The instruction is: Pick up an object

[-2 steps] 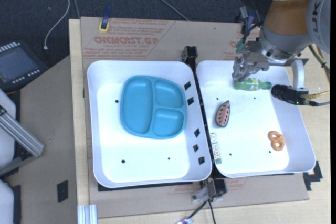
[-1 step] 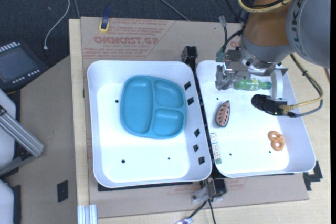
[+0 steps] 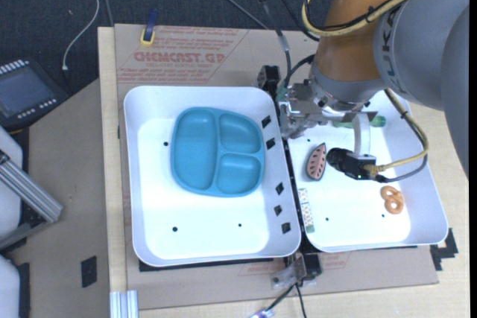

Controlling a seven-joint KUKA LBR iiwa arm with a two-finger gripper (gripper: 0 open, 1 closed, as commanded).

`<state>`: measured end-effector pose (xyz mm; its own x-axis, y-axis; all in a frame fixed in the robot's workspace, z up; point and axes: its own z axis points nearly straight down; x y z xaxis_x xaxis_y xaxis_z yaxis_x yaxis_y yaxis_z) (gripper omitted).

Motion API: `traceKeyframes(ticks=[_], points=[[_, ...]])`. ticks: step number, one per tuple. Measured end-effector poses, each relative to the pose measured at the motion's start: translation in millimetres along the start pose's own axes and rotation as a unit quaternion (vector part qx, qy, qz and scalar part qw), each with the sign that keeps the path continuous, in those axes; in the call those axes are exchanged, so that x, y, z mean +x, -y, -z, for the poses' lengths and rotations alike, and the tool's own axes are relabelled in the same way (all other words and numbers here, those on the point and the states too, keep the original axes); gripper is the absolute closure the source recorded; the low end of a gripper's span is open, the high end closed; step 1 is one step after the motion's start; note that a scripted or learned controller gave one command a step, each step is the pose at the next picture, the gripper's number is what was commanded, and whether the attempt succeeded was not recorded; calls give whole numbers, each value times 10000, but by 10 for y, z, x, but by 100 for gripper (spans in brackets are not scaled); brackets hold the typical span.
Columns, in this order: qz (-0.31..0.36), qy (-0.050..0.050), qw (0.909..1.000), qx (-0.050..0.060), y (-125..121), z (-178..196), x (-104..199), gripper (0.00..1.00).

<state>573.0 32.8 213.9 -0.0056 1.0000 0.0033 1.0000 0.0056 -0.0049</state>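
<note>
The arm's orange band and grey wrist hang over the back of the right bin (image 3: 417,231). My gripper (image 3: 317,114) sits under the wrist near that bin's back left corner, seen from above. Just in front of it a brown oval object (image 3: 316,161) lies on the bin floor, apart from the gripper. A small pretzel (image 3: 392,199) rests near the right wall. A green item (image 3: 377,120) peeks out beside the wrist, mostly hidden.
The left bin (image 3: 149,182) holds a blue divided plate (image 3: 218,151). A black plug with a yellow cable (image 3: 352,161) hangs from the arm beside the brown object. A thin printed strip (image 3: 305,209) lies along the right bin's left wall.
</note>
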Motion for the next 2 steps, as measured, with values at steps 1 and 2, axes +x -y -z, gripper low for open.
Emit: traceKeyframes(ticks=[1, 2], points=[[3, 1, 10000, -9, 72, 15, 492, 100], [-24, 10, 10000, -12, 67, 17, 457, 0]])
